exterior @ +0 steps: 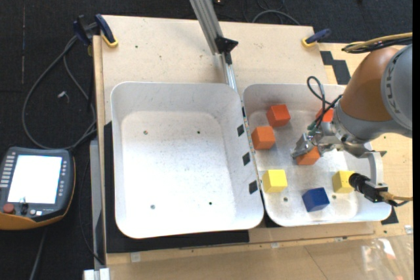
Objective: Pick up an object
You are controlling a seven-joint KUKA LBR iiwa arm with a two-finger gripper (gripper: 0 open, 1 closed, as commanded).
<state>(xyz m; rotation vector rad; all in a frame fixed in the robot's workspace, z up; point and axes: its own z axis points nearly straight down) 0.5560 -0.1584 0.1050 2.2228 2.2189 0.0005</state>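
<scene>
The desk (170, 52) carries two white bins side by side — the left bin (174, 154) and the right bin (295, 213). The arm (377, 98) reaches over the right bin, its end effector (306, 147) low among the blocks and closed around an orange block (308, 155). Two more orange blocks (279, 115) (264, 137) lie nearby to its left. Nearer the front sit a yellow block (275, 180), a blue block (315, 199) and a second yellow block (342, 181) — all apart.

Grey arm (377, 98) reaching in from the right, wrist bent down, pincer (306, 147) lowered
</scene>
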